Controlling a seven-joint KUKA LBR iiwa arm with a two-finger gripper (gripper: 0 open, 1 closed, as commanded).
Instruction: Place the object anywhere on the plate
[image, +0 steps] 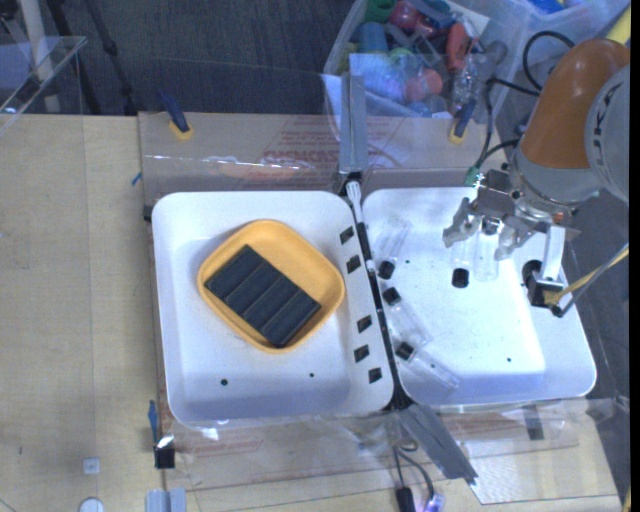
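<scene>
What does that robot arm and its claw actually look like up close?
The arm is a rounded grey metal shell with a broad orange band above the wrist and part of a dark letter on its side. Black cables loop behind it. Its two-finger gripper is silvery metal with pale fingers, a small green spot by the mount, and a black block to one side.

I see the wooden table (70, 300) carrying two white bins: the right bin (520, 350) sits under the hand (487, 235), the left bin (200, 390) beside it, farther from the hand. A clear box (400, 90), seemingly holding toys, stands behind them.
</scene>
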